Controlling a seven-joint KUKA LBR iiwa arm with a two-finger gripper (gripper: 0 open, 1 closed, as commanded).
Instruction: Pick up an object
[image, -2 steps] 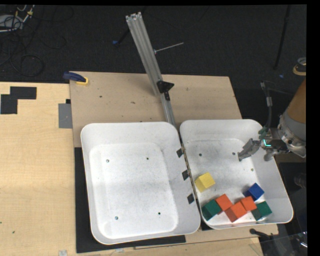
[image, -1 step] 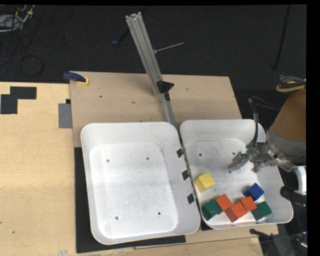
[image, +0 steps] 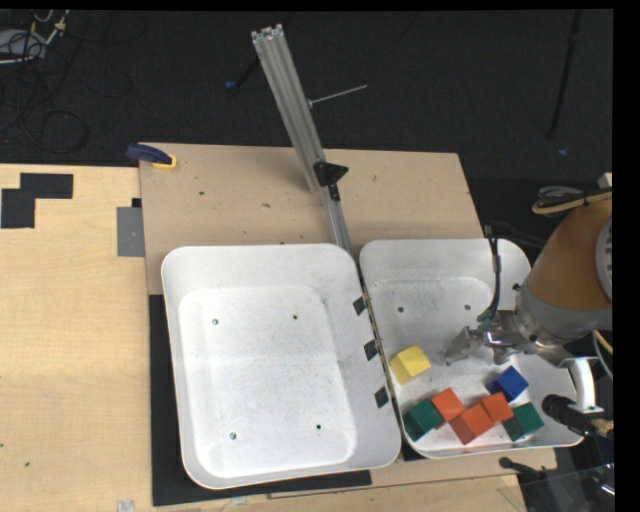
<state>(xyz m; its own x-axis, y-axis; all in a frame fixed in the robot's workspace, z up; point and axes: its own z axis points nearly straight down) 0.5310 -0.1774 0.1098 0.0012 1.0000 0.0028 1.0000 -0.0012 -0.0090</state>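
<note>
Down in the right bin the gripper hangs low over the white floor, its grey metal fingers pointing toward the left of the view, with the arm and its orange band bulking in from the right behind it. Whether the fingers are spread or pressed together cannot be told from this angle; nothing shows between them, and they seem to sit over bare floor rather than on any block.

Nearest to the gripper is a yellow block, a small cube lying tilted just to the lower left of the fingertips, near the bin's left wall and apart from the gripper. A blue block lies to the lower right of the gripper, close under the wrist. Further toward the front edge of the bin the rest are bunched together: an orange block touching a dark green block on its left, a larger orange-red block beside them, and another green block at the right end of the cluster.

The left bin sits beside the right one, their walls meeting along a line marked with small black clips. Both rest on a wooden bench, and a slanted aluminium rail rises behind the bins.
</note>
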